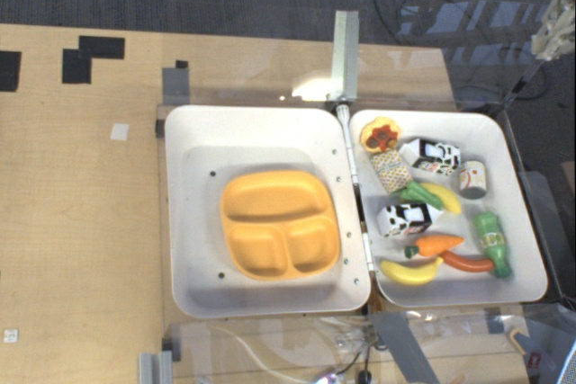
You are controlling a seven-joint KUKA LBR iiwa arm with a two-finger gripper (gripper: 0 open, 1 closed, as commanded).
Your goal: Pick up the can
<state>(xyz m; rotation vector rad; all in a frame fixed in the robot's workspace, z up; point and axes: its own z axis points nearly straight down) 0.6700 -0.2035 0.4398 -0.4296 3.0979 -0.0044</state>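
The can lies near the right bin's far right edge, touching a cow-print carton; crowding risks a wrong grab. Jaws' state: cannot tell.

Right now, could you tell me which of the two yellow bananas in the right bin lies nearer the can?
The upper banana, beside the green leafy toy and just below-left of the can. The other banana lies along the bin's front edge, farther away.

An orange tray sat in the left bin. The can lay at the right bin's two o'clock, beside a carton.
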